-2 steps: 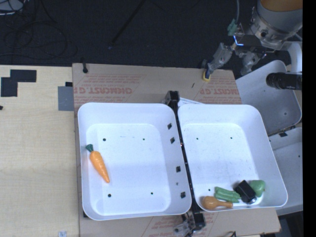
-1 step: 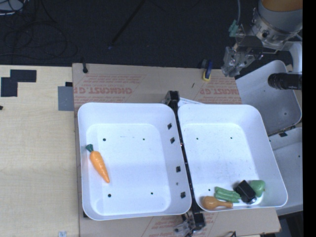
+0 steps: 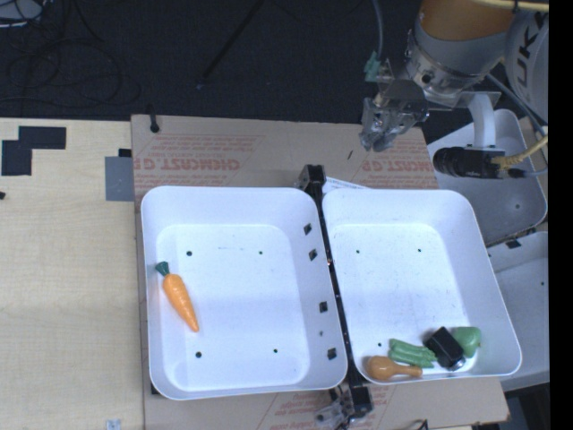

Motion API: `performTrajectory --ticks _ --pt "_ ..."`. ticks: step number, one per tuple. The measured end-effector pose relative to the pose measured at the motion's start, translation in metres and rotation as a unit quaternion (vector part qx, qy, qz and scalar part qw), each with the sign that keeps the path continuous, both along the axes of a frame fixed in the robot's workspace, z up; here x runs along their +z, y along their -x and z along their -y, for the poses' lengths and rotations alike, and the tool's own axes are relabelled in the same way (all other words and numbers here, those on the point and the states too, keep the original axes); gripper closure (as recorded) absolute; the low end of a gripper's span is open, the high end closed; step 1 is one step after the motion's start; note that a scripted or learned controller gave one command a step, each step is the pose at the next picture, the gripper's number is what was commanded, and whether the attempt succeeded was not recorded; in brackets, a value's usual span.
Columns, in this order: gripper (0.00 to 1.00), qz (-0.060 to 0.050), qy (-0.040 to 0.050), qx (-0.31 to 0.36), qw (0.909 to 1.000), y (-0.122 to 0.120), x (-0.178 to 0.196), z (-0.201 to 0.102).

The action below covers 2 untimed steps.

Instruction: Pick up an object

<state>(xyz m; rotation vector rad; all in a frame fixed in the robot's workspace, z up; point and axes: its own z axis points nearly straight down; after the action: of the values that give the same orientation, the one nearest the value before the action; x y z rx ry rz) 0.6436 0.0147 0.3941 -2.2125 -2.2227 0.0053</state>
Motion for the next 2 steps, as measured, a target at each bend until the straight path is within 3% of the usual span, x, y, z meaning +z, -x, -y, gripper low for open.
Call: performTrajectory --ticks 1,2 --pt "1.0 0.0 -0.0001 0.002 1.0 0.009 -0.013 -0.086" --pt "1.0 0.001 0.0002 0.002 1.0 0.0 -0.043 -0.183"
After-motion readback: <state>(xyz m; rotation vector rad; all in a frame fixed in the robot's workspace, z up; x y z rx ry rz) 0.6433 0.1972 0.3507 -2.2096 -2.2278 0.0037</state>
